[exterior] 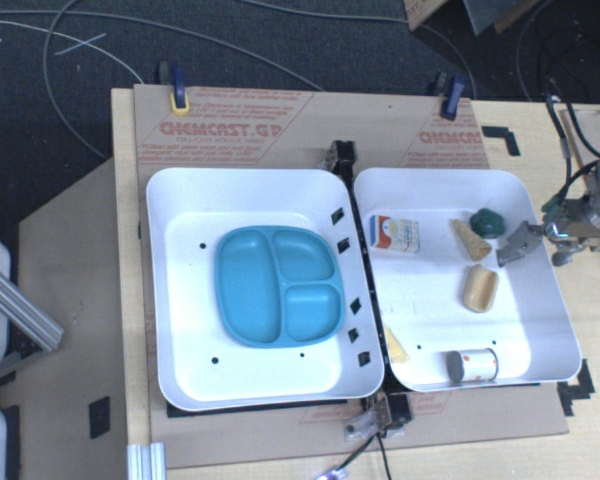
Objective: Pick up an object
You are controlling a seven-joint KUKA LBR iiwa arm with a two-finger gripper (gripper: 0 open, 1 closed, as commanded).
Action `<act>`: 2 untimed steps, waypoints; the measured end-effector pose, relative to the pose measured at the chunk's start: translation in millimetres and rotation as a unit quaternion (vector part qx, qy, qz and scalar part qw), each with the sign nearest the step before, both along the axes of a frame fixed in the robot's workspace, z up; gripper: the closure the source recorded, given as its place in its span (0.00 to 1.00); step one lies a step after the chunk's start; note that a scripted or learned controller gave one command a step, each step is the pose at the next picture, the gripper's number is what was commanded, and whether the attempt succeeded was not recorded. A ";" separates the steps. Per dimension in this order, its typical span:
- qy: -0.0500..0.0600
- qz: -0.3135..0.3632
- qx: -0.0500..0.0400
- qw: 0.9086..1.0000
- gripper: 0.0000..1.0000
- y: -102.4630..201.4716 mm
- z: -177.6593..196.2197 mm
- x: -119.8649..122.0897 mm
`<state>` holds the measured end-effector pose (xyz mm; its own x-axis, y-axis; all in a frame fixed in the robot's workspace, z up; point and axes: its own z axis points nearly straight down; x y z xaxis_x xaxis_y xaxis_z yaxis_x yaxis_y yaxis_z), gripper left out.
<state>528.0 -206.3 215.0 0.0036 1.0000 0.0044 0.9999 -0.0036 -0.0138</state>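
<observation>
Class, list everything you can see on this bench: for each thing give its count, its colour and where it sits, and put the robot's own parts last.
Bins: two, white, side by side on the bench.
Divided plate: one, light blue, middle of the left bin.
Small carton: one, white with red, right bin, upper left.
Green object: one, right bin, upper right.
Tan cone: one, beside the green object.
Tan cylinder: one, right bin, middle.
Can: one, white and grey, lying at the near edge.
Yellow wedge: one, right bin, near left corner.
Clamps: two, blue, far edge of the board.
Gripper: one, grey, over the right bin's right rim.
</observation>
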 end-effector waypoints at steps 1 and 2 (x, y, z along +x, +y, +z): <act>-0.007 0.002 -0.002 1.000 0.00 0.6 6.9 3.1; -0.004 0.003 -0.001 1.000 0.00 8.6 -40.5 7.6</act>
